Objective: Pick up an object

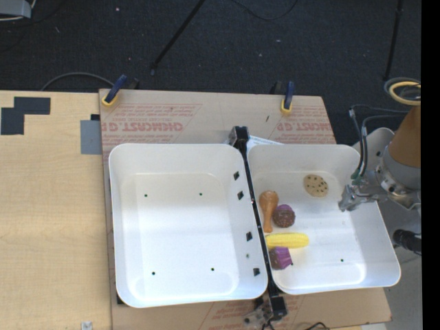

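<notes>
Several small objects lie in the right bin (pixel 371 267): a round tan cookie (pixel 315 185), a brown drumstick-shaped piece (pixel 267 208), a dark purple-red ball (pixel 284 216), a yellow corn cob (pixel 287 240) and a purple item (pixel 280 258). My gripper (pixel 348 202) hangs at the bin's right side, to the right of the cookie and apart from it. Nothing shows between its fingers. The grey arm with its orange band (pixel 407 143) comes in from the right edge.
The left bin (pixel 120 205) sits beside the right one, joined by a black divider strip (pixel 249 212). Both rest on a cardboard sheet (pixel 206 115) clamped at the back. A wooden bench top (pixel 48 218) lies to the left.
</notes>
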Action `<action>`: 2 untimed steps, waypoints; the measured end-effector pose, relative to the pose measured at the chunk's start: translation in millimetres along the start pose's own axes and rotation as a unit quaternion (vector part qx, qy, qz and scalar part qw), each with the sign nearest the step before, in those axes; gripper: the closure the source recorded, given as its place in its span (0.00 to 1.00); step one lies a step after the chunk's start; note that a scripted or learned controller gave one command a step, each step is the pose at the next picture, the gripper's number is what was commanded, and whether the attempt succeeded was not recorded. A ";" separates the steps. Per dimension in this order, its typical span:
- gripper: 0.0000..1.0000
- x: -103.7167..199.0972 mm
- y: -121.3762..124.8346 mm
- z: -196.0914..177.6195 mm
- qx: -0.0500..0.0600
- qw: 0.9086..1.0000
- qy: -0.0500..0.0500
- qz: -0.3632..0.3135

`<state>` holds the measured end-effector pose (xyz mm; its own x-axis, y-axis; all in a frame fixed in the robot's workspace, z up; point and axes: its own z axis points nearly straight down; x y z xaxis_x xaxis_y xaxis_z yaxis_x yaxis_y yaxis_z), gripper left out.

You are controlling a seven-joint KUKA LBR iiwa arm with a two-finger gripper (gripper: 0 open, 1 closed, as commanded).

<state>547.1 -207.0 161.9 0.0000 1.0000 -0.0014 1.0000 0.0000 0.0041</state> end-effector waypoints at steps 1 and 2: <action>1.00 1.6 1.8 -62.6 0.000 1.000 0.000 0.000; 1.00 1.2 2.7 -113.9 0.000 1.000 0.000 0.000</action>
<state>549.3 -205.6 275.7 0.0000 1.0000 -0.0012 1.0000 0.0000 0.0041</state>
